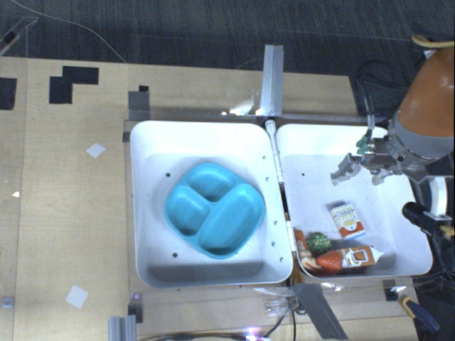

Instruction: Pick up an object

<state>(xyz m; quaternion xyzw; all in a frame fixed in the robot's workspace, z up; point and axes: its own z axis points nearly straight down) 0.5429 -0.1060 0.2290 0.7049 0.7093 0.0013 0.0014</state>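
Note:
My gripper hangs over the upper middle of the right bin, its two fingers spread apart and nothing between them, so it is open. Just below it a small white and orange packet lies flat on the bin floor, apart from the fingers. Along the bin's front edge lies a bag of toy vegetables with a green and a red piece and a white label. The orange-banded wrist reaches in from the right.
A blue divided plate sits in the middle of the left bin. A metal divider post stands behind the wall between the bins. Cables run at the right edge.

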